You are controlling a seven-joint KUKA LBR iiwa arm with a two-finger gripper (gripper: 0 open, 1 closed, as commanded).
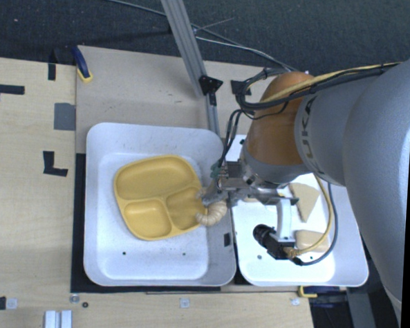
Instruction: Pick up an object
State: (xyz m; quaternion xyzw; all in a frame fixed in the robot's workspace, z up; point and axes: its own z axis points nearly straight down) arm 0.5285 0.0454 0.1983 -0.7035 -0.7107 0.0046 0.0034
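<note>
The jaws (213, 200) pinch a pale croissant-like pastry (214, 214) at the right edge of the yellow divided plate (156, 195) in the left bin (109, 141).

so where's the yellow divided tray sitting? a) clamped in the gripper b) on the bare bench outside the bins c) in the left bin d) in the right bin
c: the yellow divided tray lies flat on the floor of the left bin, with the gripper at the tray's right edge, beside a small tan object.
</note>
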